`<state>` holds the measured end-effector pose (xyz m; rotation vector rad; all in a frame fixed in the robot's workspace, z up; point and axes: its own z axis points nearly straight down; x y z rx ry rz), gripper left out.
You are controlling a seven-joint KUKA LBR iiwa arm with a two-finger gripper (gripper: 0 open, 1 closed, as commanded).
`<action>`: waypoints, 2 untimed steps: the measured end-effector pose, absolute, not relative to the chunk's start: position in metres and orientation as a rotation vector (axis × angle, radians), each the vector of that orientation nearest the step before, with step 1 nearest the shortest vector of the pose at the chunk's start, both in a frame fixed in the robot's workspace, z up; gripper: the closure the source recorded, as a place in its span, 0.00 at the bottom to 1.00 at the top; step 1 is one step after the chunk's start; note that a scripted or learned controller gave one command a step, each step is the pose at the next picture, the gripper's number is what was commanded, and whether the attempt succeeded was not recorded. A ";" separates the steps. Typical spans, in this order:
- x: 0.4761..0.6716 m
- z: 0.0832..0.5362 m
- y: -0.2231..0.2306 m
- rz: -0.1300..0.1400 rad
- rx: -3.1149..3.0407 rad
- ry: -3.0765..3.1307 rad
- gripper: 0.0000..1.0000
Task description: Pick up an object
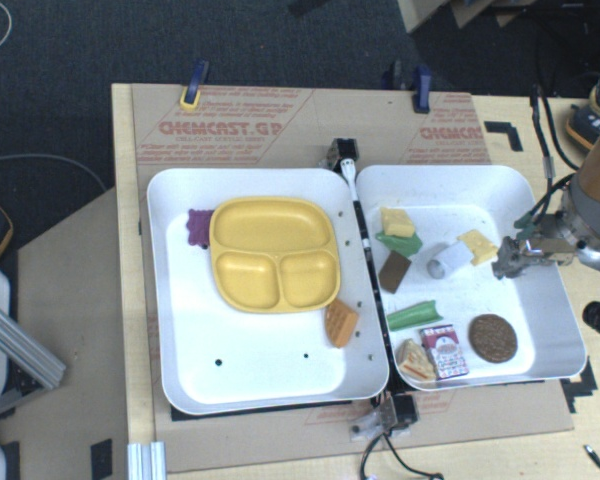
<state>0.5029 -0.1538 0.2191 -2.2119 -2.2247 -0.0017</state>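
My gripper [510,258] hangs over the right part of the right bin [550,318], reaching in from the right. Just to its left lie a yellow wedge [477,246] and a small grey cylinder [448,260]. Nothing shows in its grasp. The same bin holds a brown round patty [493,337], a red-and-white packet [444,352], a tan sandwich piece [415,360], a green pod [412,314], a brown bar [395,270], a green leaf-like piece [398,241] and a pale yellow block [398,223].
The left bin [180,348] carries a yellow divided plate [275,251], a purple item [198,226] at the plate's left edge and an orange-brown cracker [341,323] near the bins' shared wall. Clamps [191,88] sit at the board's far edge.
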 end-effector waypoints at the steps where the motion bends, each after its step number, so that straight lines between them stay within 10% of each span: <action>1: 0.504 0.223 -0.095 -0.002 -2.210 -2.227 1.00; 2: 0.526 0.232 -0.039 -0.006 -2.214 -2.232 1.00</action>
